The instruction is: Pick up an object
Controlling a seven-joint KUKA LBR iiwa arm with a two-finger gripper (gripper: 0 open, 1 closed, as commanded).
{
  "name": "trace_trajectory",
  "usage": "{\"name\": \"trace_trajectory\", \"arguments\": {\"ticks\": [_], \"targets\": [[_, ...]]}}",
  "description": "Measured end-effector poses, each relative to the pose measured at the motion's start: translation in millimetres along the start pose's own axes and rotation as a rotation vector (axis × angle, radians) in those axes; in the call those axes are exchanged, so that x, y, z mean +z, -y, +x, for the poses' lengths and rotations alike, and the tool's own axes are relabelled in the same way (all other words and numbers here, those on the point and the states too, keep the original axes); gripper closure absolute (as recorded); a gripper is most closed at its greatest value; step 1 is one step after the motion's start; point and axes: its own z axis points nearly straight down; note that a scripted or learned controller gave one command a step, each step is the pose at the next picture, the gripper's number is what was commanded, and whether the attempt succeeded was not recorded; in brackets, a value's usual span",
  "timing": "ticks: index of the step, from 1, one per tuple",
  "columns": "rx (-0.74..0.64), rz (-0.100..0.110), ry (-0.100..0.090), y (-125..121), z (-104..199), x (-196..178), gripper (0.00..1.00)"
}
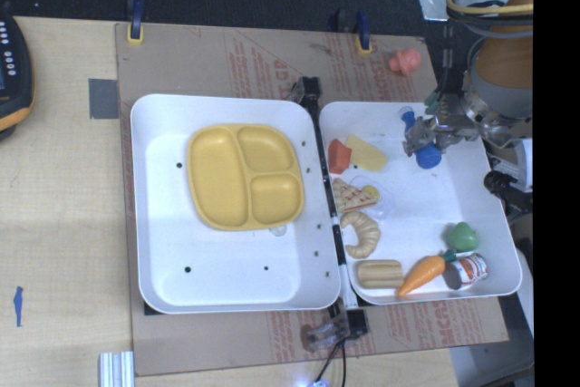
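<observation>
The right bin holds several toy foods: a red piece, a yellow cheese wedge, a waffle-like piece, a croissant, a hot dog bun, a carrot, a green item, a small can and a blue object. My gripper hangs over the bin's upper right part, right above the blue object. Its metal body hides the fingertips.
The left bin carries a yellow divided plate. A pink item lies on the cardboard beyond the right bin. Clamps hold the cardboard at the back edge. A black and orange device sits at the far left.
</observation>
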Motion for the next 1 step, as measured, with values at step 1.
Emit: {"name": "trace_trajectory", "arguments": {"ticks": [1], "targets": [[-0.002,0.001,-0.001,3.1,90.7,-24.1,1.00]]}}
